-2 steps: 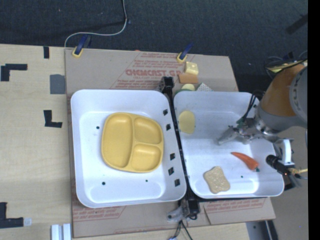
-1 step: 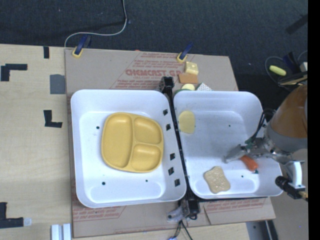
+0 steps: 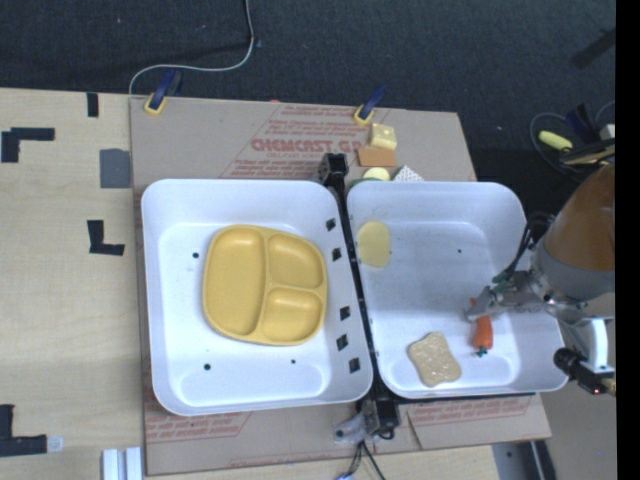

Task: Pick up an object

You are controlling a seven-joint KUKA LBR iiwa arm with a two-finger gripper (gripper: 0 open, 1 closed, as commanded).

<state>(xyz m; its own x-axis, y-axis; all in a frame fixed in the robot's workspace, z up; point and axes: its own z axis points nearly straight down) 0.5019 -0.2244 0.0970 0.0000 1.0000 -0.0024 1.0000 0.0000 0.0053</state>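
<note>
In the right bin [image 3: 440, 213] lie a small orange carrot [image 3: 483, 334], a beige slice of bread [image 3: 434, 359] and a pale yellow disc [image 3: 374, 244]. My gripper [image 3: 484, 309] reaches in from the right and hangs low over the bin's right half. Its tip is right at the upper end of the carrot. The view is too coarse to show whether it touches the carrot. The bread lies to the lower left of the gripper. The disc sits far off by the bin's upper left wall.
A yellow divided plate [image 3: 265, 283] lies in the left bin [image 3: 170, 218]. Behind the bins sit a yellow block [image 3: 383, 135], a brown block [image 3: 376, 155] and a pale round piece [image 3: 375, 175]. The arm's orange band [image 3: 585, 230] stands over the right bin's right wall.
</note>
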